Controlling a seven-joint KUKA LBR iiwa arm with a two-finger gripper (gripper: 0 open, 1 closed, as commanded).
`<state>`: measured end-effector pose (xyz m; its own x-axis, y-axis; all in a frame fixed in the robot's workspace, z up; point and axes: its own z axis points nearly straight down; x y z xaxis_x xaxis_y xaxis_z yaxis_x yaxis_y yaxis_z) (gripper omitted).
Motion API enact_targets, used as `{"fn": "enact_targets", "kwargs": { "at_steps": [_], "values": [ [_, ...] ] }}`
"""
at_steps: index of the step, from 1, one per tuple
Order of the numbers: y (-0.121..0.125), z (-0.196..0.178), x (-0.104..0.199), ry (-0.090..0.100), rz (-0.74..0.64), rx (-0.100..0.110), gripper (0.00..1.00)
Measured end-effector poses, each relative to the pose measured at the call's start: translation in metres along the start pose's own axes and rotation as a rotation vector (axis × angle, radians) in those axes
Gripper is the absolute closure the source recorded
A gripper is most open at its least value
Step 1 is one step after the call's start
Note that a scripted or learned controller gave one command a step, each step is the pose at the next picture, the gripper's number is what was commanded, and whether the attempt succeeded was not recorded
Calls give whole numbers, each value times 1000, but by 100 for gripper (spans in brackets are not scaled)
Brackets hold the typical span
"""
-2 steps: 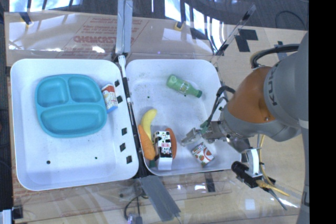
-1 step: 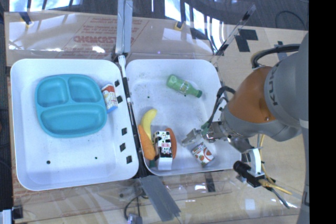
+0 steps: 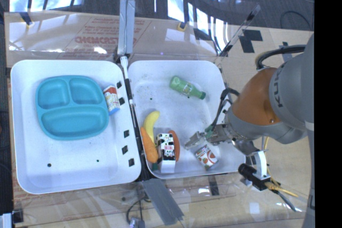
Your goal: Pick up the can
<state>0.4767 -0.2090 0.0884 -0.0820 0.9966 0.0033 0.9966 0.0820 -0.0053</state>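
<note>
Wooden bench under clear sheeting, two white bins on it: left bin, right bin, touching.

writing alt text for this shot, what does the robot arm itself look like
The arm is bulky, rounded and grey, with a glossy orange band above the wrist. Thin black cables loop beside the wrist, and the gripper is small, metallic and grey.
</note>
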Motion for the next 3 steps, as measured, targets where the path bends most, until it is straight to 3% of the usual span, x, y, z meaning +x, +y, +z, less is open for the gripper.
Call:
{"fn": "enact_targets", "kwargs": {
  "at_steps": [3],
  "values": [
    [-1,0,0,2,-97,2,0]
  ]
}}
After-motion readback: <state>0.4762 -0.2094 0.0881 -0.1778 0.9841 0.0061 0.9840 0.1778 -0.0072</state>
